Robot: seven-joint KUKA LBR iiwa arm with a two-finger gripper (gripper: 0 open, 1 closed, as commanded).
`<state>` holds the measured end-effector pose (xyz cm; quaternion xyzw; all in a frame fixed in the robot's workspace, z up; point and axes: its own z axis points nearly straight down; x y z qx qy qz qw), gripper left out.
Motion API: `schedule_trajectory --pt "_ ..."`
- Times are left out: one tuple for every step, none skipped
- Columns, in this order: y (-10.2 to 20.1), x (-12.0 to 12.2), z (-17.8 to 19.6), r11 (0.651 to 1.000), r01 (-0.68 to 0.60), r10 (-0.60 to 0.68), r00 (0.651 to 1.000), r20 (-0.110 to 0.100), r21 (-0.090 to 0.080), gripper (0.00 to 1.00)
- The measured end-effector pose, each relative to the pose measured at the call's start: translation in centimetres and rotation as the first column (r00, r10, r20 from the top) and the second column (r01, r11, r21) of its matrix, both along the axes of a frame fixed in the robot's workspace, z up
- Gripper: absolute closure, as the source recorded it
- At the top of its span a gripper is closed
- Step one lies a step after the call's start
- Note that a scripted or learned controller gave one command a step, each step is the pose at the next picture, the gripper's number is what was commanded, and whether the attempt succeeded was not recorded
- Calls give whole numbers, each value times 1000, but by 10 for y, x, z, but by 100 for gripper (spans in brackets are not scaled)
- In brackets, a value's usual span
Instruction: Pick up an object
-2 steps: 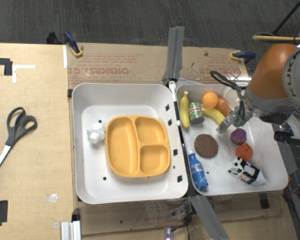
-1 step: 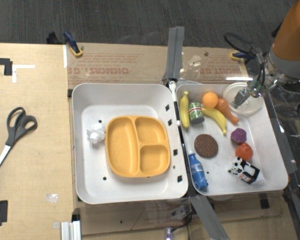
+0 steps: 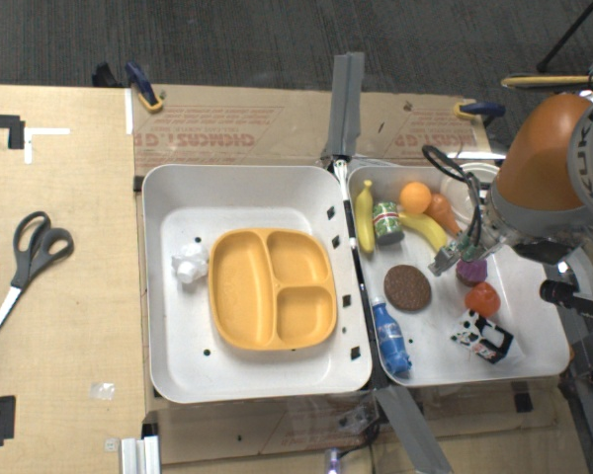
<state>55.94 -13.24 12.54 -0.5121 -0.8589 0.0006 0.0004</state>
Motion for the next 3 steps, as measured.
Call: schedule_trajectory --pt "0 0 0 1000 -1 1 1000 0 0 0" --pt "10 80 -35 989 149 -149 989 -10 -3 0" --pt "10 82 -24 990 144 -144 990 -2 -5 100"
